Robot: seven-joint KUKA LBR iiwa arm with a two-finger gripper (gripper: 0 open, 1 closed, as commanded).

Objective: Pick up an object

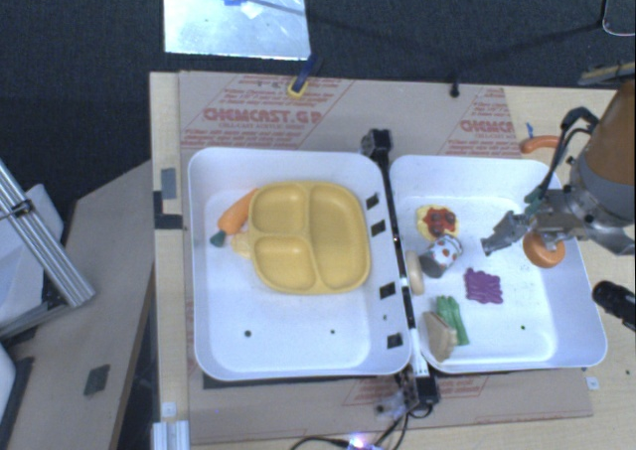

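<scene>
One purple toy (483,286) lies (untouched) just below the gripper (497,238).

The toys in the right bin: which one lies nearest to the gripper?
The purple grapes. They lie just below and left of the gripper; the other toys sit farther left, by the divider.

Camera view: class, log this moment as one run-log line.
hand: over right bin, nothing between fingers | purple toy: lying in bin | step: pick not yet made

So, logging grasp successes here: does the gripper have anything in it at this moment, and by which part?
Nothing is held. The grey two-finger gripper hangs over bare floor of the right white bin, apart from the purple toy grapes.
</scene>
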